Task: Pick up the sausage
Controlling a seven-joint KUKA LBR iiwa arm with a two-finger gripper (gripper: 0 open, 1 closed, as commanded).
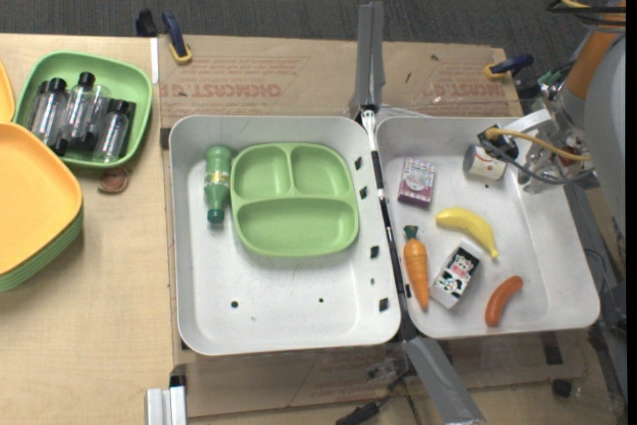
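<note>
As I read it, none of the pick is done yet. At the bench's left edge sit orange plates and a green tray of bottles. The left bin holds a green bottle beside a divided green plate. In the right bin, a carrot lies along the left wall, then a pink packet, a small carton and a banana. The sausage lies untouched near the near right corner, on bare white floor, so there looks to be ample room. The gripper hangs over the far right corner, well apart from it; I can't tell whether it is open or closed.
</note>
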